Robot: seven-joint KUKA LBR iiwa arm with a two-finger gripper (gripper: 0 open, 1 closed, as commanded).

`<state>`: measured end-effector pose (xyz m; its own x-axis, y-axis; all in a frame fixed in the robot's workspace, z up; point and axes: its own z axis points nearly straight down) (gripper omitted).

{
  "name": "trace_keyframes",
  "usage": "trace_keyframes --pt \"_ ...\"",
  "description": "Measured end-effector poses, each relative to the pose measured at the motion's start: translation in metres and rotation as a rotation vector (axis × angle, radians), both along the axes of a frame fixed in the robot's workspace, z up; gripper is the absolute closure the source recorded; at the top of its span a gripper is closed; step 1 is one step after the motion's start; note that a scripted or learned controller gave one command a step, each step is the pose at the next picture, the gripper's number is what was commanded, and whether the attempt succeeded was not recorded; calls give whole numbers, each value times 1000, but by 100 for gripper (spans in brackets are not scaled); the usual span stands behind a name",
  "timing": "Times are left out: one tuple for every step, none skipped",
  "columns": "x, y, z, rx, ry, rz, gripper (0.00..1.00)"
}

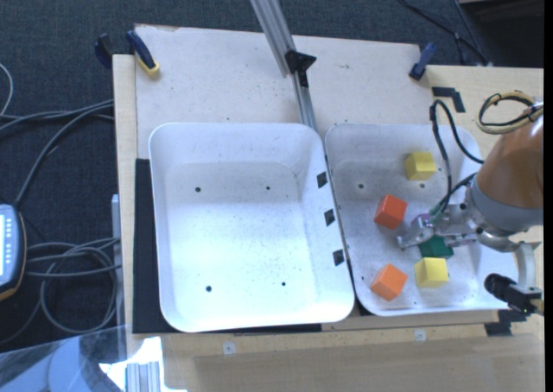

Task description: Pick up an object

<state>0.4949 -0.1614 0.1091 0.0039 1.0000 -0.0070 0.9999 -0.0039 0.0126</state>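
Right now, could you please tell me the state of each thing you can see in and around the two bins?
Gripper: low in the right bin, over the green block.
Green block: partly hidden under the gripper.
Upper yellow block: lying free.
Lower yellow block: lying free, beside the green block.
Upper orange block: lying free.
Lower orange block: lying free near the front rim.
Right bin: holds all five blocks.
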Motion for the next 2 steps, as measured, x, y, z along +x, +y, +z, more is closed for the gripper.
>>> trace_keyframes --pt "2 0 12 -3 -7 0 100" --pt "-6 2 61 5 7 5 100"
